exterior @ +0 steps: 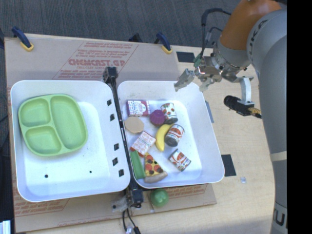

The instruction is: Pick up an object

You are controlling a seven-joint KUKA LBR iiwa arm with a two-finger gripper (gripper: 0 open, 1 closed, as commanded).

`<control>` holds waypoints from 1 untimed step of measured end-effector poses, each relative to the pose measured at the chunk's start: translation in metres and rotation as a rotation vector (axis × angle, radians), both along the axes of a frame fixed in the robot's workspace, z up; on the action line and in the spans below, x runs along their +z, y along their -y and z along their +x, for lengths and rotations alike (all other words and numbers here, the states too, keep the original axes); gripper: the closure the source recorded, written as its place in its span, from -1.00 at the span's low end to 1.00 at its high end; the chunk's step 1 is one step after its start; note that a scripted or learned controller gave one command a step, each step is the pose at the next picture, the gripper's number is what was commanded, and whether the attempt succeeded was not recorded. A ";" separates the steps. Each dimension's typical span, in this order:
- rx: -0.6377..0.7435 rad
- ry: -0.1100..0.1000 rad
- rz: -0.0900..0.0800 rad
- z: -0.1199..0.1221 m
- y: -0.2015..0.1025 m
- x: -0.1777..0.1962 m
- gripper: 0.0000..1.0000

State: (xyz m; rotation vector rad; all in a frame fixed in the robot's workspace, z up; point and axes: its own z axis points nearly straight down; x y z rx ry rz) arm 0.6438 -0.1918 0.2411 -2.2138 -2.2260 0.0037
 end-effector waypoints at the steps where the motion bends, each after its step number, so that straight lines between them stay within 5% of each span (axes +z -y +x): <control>1: 0.000 0.000 0.000 0.000 0.000 0.000 -1.00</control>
